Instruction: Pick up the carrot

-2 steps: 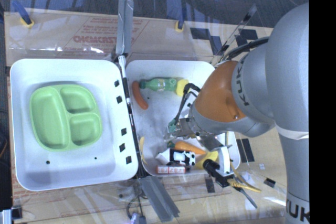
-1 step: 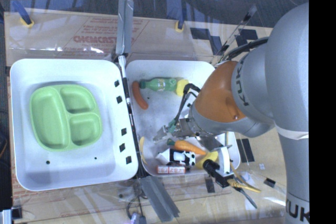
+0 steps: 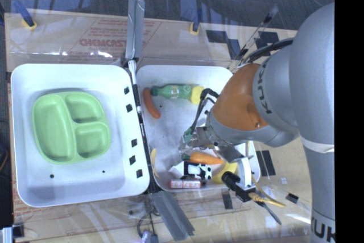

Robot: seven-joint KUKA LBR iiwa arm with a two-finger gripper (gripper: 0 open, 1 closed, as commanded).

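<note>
Arm: the grey KUKA arm with the orange band [image 3: 242, 105] reaches in from the right and hangs over the right half of the right bin, hiding much of that side.

Gripper: the two-finger gripper [image 3: 196, 142] sits low over the near middle of the right bin, just above the carrot; whether it is spread or closed on anything I cannot tell, since the wrist covers it.

Carrot: the small orange tapered carrot [image 3: 206, 159] lies flat near the front edge of the right bin, directly under the gripper, its length running left to right.

Right bin: the shallow white plastic bin [image 3: 170, 128] also carries a green and yellow plastic bottle [image 3: 177, 91] lying on its side along the back edge, and an orange-red sausage-shaped toy [image 3: 151, 103] near the back left corner, just beside the bottle's end.

Front edge clutter: a black and white cow-patterned toy [image 3: 196, 171] lies just in front of the carrot, a small red and white flat packet [image 3: 185, 184] rests against the front wall, and a yellow piece [image 3: 230, 168] sits to the right of the carrot.

Left bin: the other shallow white bin [image 3: 34, 179] holds a light green three-compartment plastic tray [image 3: 70, 127], set toward its left and middle.
</note>
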